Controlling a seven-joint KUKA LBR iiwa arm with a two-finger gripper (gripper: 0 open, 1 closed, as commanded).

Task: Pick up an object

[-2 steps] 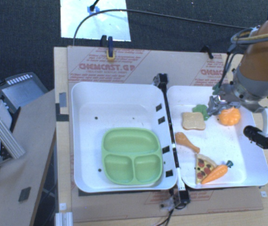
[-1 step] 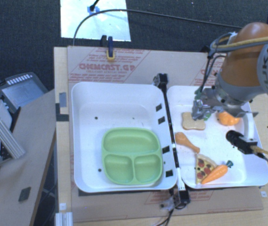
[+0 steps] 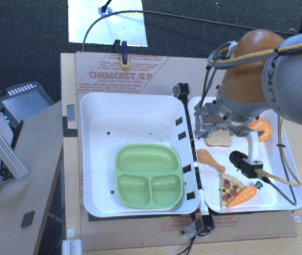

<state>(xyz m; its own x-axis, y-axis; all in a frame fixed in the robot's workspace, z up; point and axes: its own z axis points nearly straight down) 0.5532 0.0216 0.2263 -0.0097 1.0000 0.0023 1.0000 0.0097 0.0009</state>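
The right white bin holds toy food. A tan bread slice lies near its upper left, and a chicken drumstick sits just below it. A pizza slice and an orange carrot rest near the front. An orange curved piece lies by the right wall. My gripper hangs low over the bin's upper left corner, right above the bread slice. I see nothing held in it.
The left white bin carries a green divided plate at its front right. A black divider with clips runs between the two bins. The grey arm covers the back of the right bin.
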